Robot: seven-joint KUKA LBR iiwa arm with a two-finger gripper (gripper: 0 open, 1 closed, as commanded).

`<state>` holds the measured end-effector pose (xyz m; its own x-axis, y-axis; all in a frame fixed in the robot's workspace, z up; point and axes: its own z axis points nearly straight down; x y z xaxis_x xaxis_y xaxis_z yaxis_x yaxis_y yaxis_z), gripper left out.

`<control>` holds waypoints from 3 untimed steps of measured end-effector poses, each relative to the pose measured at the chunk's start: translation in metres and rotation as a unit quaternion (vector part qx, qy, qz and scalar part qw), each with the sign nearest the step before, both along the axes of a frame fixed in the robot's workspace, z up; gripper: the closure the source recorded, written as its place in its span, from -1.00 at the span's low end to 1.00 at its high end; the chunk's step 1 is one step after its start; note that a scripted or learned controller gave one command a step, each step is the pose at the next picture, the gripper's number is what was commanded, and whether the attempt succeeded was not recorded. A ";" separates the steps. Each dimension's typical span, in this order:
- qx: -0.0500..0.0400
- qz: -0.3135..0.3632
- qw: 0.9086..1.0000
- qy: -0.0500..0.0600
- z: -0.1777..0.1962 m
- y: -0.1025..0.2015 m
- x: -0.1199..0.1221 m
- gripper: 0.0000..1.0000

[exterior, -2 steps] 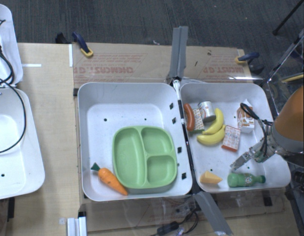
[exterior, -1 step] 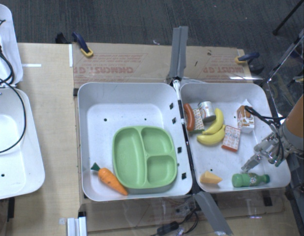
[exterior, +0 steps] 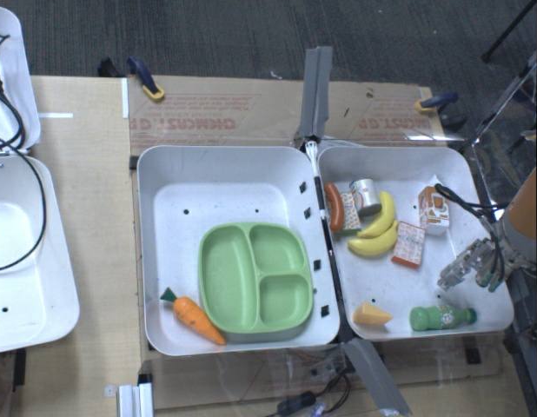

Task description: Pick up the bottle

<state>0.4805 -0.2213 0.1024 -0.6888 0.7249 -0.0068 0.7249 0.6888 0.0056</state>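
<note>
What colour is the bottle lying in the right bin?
Green, with a white label. The small plastic bottle lies on its side in the camera view.

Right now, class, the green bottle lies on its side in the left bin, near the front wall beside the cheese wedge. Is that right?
Not quite. The green bottle lies on its side in the right bin, not the left one, as the camera view shows. The rest holds: it is near the front wall, beside the cheese wedge.

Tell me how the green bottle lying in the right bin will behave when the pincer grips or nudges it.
The green bottle lies on its side on the right bin floor, so a nudge will probably roll it. Its rounded, glossy-looking body may slip between fingers. It looks small and plastic, likely light. The pincer hovers just above it.
</note>
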 end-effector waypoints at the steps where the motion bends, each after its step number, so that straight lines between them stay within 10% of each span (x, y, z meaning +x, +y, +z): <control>1: 0.000 0.096 0.995 0.004 -0.007 0.000 -0.002 1.00; 2: 0.001 -0.060 0.998 0.004 -0.011 0.010 0.026 1.00; 3: 0.000 0.167 0.986 0.004 -0.010 0.000 -0.002 1.00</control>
<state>0.4783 -0.2217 0.0920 -0.8889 0.4581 -0.0012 0.4581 0.8889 0.0012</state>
